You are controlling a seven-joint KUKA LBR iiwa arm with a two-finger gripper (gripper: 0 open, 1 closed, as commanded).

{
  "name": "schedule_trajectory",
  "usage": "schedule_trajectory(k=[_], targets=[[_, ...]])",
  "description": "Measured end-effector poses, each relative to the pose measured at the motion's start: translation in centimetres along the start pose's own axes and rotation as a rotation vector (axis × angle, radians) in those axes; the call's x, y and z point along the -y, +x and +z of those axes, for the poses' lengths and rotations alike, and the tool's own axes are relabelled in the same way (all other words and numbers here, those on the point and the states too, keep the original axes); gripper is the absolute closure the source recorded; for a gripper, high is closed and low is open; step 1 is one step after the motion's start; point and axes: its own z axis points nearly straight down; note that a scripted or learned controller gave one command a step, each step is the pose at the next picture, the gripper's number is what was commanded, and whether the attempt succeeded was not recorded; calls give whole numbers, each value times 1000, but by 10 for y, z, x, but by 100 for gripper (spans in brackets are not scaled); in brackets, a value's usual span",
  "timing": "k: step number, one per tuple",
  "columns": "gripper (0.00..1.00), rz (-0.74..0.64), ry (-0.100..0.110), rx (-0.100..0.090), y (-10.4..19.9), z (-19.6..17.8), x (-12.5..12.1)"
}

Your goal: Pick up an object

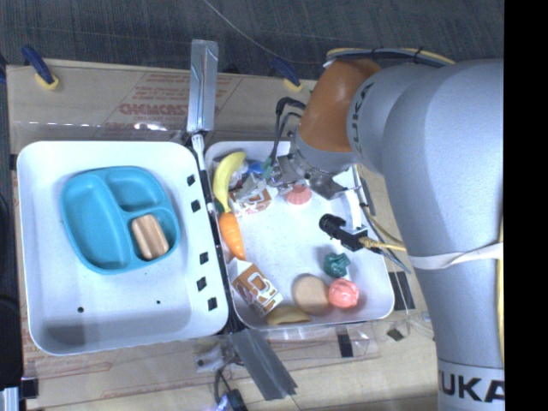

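**Two bins, one crowded corner: the arm was down among the toys**

Two shallow white bins sat side by side on the counter [103,92]. The right bin [381,302] carried the loose things, and the arm [428,144] reached in from the right with its wrist low over that bin's far end. The jaws [287,178] were down among the clutter there, and whether they stood apart or together could not be told.

Judging by that pose, the step in hand was the descent onto a target, not yet a lift. Nothing could be seen gripped. The likeliest candidates lay right at the wrist: a small pink piece [298,196], a printed packet [255,200] and a banana [224,176] against the near wall. The next move would call for closing on just one of these and rising straight up.

Elsewhere in the right bin lay a carrot [231,234], a brown carton [257,288], a tan bun [312,293], a pink ball [343,293] and a teal toy [336,264]. The left bin [51,315] held a blue divided plate [98,221] with a bread roll [150,235] in one compartment.

The crowding was the risk: packet, banana and pink piece sat close together, so the jaws could catch two things or nudge one aside. The bin's wall and the divider were also near.
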Motion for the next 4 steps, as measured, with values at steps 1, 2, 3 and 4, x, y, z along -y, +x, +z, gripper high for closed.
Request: schedule_trajectory(k=[1,2,3,4], targets=[[0,-251,19,-12,-62,-36,-20],[0,-319,6,-9,-63,-4,-20],[0,-431,17,-12,-105,-60,-12],[0,-422,13,-9,-94,1,-6]])
